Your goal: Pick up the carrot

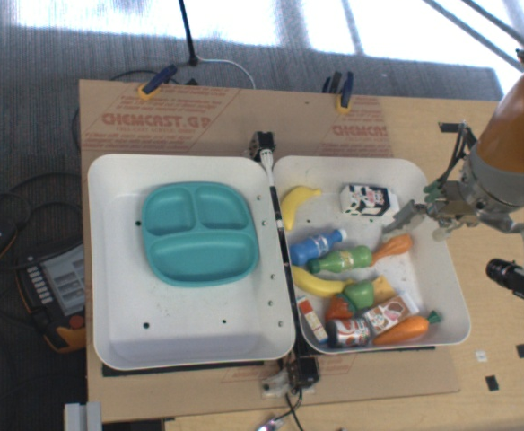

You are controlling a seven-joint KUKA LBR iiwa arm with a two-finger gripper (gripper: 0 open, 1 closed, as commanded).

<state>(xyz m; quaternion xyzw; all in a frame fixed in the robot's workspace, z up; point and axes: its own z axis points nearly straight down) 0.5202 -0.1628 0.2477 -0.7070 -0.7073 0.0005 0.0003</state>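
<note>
Reaching in from the right, the arm [504, 142] places its gripper [423, 212] over the right bin [455, 281], above a small carrot [393, 247]; finger state cannot be told. Another carrot [404, 329] lies at the near edge. 2 bananas [295, 202], bottles and a cow-print carton [366, 199] share the bin. The teal tray [199, 233] occupies the left bin [118, 330].

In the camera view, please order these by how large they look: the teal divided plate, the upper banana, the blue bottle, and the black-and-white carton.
1. teal divided plate, clearly largest
2. upper banana
3. blue bottle and black-and-white carton look about alike; I would not rank them.
</note>
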